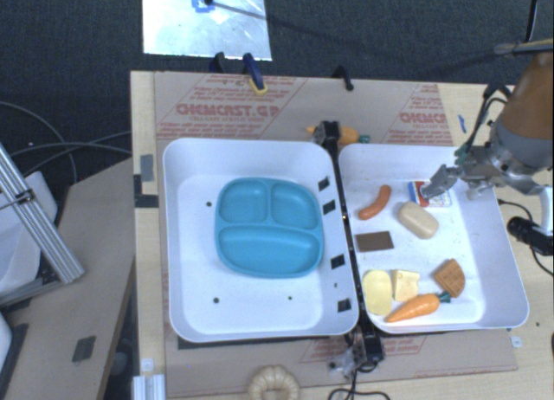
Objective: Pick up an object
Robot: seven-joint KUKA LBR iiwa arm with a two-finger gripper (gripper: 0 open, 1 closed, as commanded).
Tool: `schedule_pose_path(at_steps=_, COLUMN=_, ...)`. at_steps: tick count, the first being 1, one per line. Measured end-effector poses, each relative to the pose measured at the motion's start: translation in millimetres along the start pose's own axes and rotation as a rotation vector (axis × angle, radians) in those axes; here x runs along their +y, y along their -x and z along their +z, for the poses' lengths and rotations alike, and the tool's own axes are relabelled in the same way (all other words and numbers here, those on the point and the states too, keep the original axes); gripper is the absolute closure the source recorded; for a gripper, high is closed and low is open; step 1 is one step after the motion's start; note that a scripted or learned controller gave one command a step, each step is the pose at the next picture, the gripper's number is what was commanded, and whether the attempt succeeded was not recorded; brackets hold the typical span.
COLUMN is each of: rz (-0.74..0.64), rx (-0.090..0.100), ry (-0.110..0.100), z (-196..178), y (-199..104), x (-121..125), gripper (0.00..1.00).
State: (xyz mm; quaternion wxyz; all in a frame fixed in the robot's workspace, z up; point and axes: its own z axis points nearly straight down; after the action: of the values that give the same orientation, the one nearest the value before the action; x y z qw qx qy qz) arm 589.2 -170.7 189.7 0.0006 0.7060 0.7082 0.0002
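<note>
Gripper, finger state indiscernible, near right bin far rim, above red-white packet; bare floor alongside

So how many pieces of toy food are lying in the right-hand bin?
7, maybe. A sausage and a beige roll sit up top, a brown square mid-left, a yellow round, a pale wedge, a waffle and a carrot in front. The hand may hide more.

Two white bins, one blue plate, seven food items
</note>
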Motion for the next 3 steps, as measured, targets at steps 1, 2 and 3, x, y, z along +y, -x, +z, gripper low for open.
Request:
schedule_pose_path(at_steps=1, rz=0.002, rx=0.001, ry=-0.004, z=63, y=2, x=-1, gripper=0.0)
schedule_pose_path(at_steps=2, rz=0.001, rx=0.001, ry=-0.002, z=107, y=1, x=0, gripper=0.0)
schedule_pose_path(at_steps=3, rz=0.002, rx=0.0, ry=0.003, z=94, y=2, x=1, gripper=1.0)
